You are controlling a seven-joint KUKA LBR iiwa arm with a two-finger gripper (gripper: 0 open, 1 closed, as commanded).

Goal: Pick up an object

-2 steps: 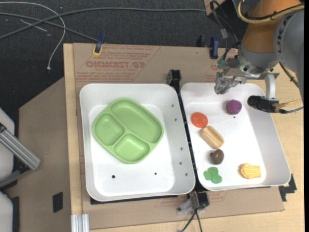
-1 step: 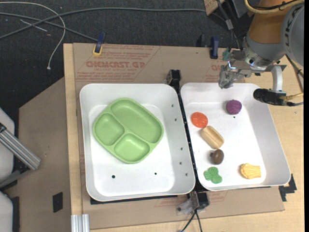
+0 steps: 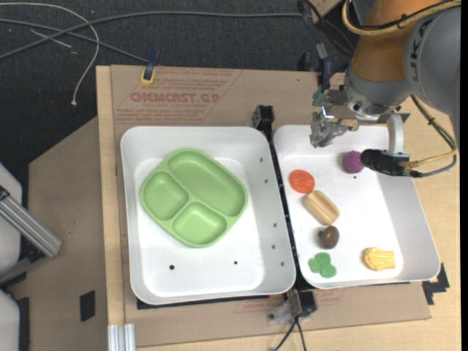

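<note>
Your end effector (image 3: 322,132) hangs over the far end of the right bin (image 3: 409,225), metal fingers pointing down; you cannot tell whether they are apart or together, and nothing shows between them. The bin is smooth white plastic with rounded corners. In it lie a rounded purple piece (image 3: 353,161) near the far right, a flat orange-red disc (image 3: 301,180), a tan cylinder (image 3: 321,208) touching the disc, a small glossy brown ball (image 3: 328,236), a lumpy green piece (image 3: 322,265) and a ridged yellow piece (image 3: 379,258). The left bin (image 3: 146,269) holds a matte pale-green plate (image 3: 193,196) with three compartments. Both bins sit on a brown cardboard sheet (image 3: 183,93) covering the tabletop.
</note>
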